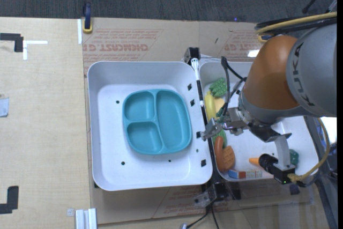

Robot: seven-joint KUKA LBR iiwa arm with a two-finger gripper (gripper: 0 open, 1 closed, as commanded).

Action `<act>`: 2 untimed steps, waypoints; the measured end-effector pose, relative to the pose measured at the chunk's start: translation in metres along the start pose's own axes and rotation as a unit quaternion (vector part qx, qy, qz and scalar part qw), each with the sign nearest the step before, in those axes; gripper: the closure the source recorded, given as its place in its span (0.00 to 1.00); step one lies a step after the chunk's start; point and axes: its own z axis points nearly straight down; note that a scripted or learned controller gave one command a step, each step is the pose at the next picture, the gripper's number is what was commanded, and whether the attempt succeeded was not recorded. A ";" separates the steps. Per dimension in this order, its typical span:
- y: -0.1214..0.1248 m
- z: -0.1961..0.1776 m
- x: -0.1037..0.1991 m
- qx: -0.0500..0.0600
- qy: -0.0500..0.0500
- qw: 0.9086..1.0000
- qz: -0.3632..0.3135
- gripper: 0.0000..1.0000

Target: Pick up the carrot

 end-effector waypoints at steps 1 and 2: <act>0.001 -0.008 -0.001 0.000 -0.001 1.000 -0.001 1.00; 0.001 -0.008 -0.001 0.000 -0.001 1.000 -0.001 0.00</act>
